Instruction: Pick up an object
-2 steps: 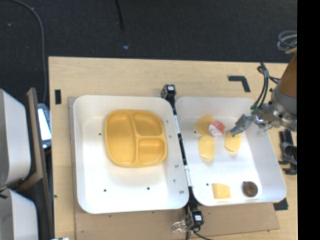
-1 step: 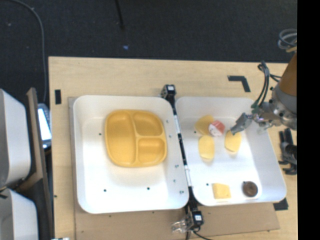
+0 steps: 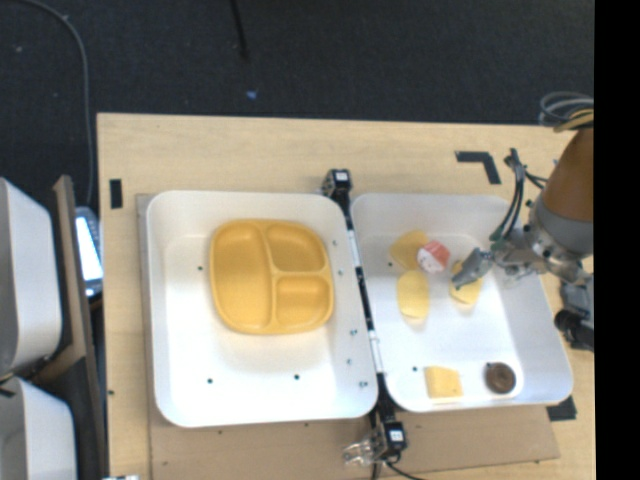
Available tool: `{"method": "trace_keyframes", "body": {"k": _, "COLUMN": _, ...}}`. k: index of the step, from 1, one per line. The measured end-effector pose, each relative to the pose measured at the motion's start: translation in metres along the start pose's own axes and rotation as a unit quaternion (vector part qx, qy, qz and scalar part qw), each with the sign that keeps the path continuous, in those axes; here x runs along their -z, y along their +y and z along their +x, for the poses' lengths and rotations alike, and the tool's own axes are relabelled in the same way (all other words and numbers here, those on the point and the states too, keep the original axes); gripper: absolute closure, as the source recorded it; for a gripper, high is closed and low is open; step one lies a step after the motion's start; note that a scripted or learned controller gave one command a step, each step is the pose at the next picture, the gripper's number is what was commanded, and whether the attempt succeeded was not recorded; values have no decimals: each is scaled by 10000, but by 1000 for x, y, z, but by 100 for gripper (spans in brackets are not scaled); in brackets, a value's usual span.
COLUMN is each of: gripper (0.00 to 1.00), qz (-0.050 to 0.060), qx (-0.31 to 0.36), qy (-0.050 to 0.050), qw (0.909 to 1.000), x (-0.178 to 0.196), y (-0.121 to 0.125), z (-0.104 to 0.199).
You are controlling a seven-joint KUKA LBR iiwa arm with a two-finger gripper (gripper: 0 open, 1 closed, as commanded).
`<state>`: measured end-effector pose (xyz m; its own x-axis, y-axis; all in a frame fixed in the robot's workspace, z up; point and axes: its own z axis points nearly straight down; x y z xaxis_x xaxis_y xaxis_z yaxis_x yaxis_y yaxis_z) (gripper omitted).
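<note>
The right bin holds several small objects. A pale yellow lump lies near its back, with a small red and white item against it. A yellow oval piece sits in the middle. Another yellow piece lies just below the gripper, which reaches in from the right and partly covers it. A yellow square block and a brown round object rest near the front wall. I see nothing lifted off the bin floor.
The left bin holds a yellow divided plate. A black clamp strip runs between the two bins. The arm's orange band stands over the right bin's right edge, with cables beside it.
</note>
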<state>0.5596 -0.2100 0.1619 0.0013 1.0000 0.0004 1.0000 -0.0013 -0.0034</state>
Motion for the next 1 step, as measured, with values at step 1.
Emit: {"method": "trace_keyframes", "body": {"k": 1, "gripper": 0, "qz": -4, "qx": 4, "qy": 0, "qw": 10000, "x": -43, "y": 0, "z": 4}}
